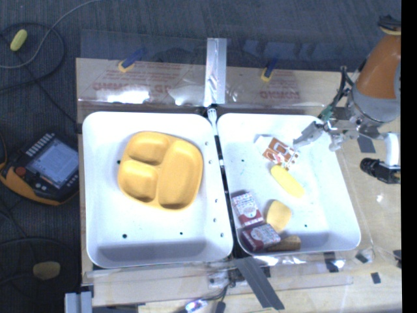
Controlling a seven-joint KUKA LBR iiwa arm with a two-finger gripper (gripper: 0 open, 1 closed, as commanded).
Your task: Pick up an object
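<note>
In the right bin point(339, 194) lie several small things: an orange-and-white packet point(279, 152), a yellow oval piece point(287, 181), a red-and-white packet point(245, 206), a yellow wedge point(279, 214), a dark red packet point(260, 234) and a brown stick point(287, 243). My gripper point(306, 135) reaches in from the right over the bin's upper right part. Its tip is just right of and above the orange-and-white packet. Nothing shows in its hold.
The left bin point(104, 227) holds a large yellow three-compartment tray point(160, 169). A metal strip point(215, 70) stands behind the bins' shared wall. A handheld controller point(45, 168) lies on the floor at the left. The arm's orange band point(381, 64) is at the far right.
</note>
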